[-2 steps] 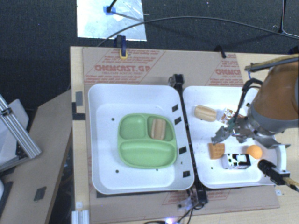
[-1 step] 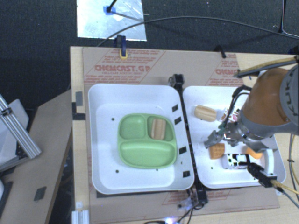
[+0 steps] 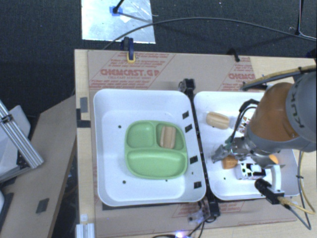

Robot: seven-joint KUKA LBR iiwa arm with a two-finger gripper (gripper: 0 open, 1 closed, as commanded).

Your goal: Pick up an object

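The arm's gripper (image 3: pixel 224 154) hangs low over the right bin (image 3: pixel 213 182), near its left half. A small orange piece (image 3: pixel 230 163) lies just under and beside it; whether it sits between the gripper's parts I cannot make out. A tan wooden cylinder (image 3: pixel 217 119) lies further back in the same bin. A black-and-white patterned item (image 3: pixel 250 170) sits just to the right of the orange piece. In the left bin (image 3: pixel 106 133) a green divided plate (image 3: pixel 156 150) holds a tan block (image 3: pixel 168 137) in its upper right compartment.
A black divider (image 3: pixel 194 133) with clips runs between the two bins. The arm's orange band (image 3: pixel 272 118) and grey body cover the right bin's right part. Cables trail at the bench's front right. A metal frame (image 3: pixel 17 138) stands at the left.
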